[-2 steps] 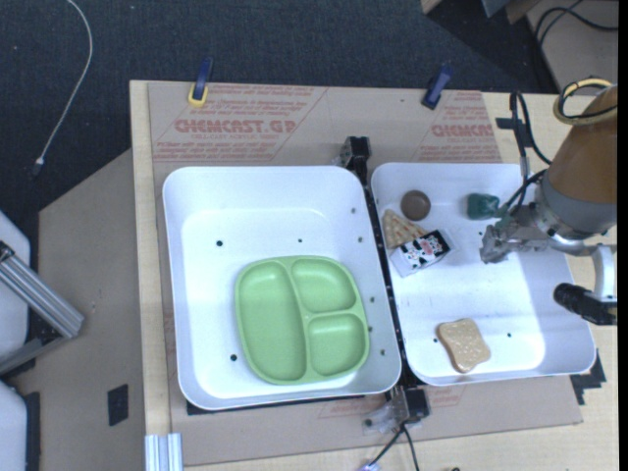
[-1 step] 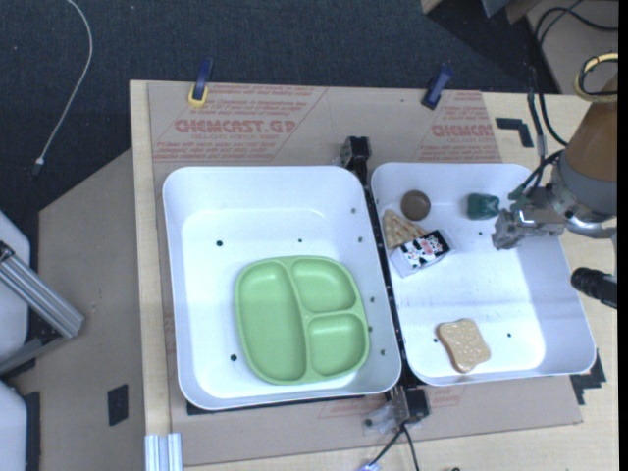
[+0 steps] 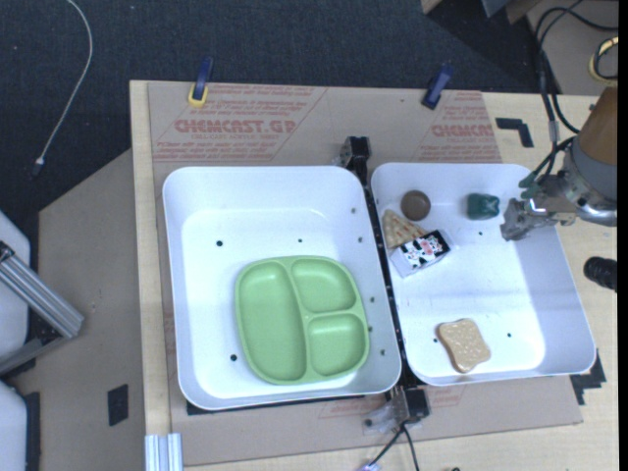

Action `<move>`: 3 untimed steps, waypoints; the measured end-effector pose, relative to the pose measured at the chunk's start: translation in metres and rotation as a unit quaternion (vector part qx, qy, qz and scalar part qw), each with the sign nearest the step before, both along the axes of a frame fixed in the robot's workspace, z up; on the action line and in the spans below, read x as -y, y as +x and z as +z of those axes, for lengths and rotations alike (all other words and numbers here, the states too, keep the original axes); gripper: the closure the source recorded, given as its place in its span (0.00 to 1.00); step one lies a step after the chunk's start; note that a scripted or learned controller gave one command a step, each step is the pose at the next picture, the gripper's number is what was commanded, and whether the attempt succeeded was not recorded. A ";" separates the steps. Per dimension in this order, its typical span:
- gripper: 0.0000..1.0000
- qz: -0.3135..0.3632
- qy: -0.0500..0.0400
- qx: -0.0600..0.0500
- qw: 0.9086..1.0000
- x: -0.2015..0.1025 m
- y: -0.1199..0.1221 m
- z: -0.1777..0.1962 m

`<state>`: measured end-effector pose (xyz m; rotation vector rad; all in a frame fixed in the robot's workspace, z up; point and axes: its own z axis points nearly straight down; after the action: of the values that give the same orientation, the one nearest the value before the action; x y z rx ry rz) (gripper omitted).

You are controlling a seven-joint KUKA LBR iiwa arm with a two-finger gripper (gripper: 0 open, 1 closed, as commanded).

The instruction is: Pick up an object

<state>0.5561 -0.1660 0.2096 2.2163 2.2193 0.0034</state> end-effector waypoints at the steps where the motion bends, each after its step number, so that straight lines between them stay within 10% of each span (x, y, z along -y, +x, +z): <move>1: 1.00 0.003 0.002 -0.001 1.000 -0.061 0.010 0.007; 3: 1.00 0.003 0.003 -0.003 1.000 -0.184 0.004 0.019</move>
<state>0.5600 0.0179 0.2285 2.2161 2.2321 0.0023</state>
